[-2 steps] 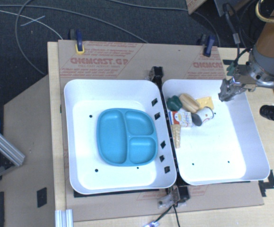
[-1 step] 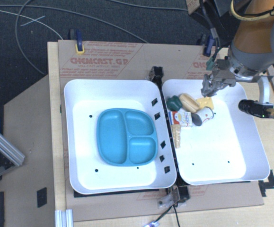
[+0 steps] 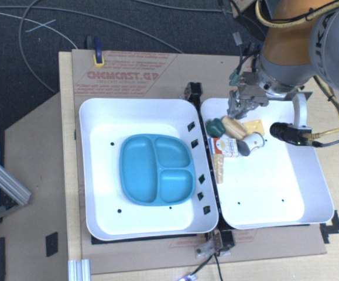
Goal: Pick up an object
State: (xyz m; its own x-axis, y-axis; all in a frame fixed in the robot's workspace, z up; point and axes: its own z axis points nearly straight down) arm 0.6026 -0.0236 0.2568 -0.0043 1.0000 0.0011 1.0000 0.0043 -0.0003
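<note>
My gripper [image 3: 235, 111] hangs over the back left corner of the right bin [image 3: 286, 198], just above a small heap of objects. The heap holds a dark green rounded piece [image 3: 215, 126], a tan cylinder [image 3: 234, 128], a yellow flat piece [image 3: 253, 125], a white bottle with a dark cap [image 3: 249, 143] and a red and white packet [image 3: 226, 147]. A long brownish strip [image 3: 219, 167] lies along the bin's left wall. The fingertips point down near the tan cylinder; nothing shows between them.
The left bin [image 3: 99, 157] holds a blue divided plate [image 3: 156, 169] at its middle. A black divider with clips [image 3: 203, 151] runs between the bins. Cardboard [image 3: 122, 69] lies behind the left bin, with cables beyond it.
</note>
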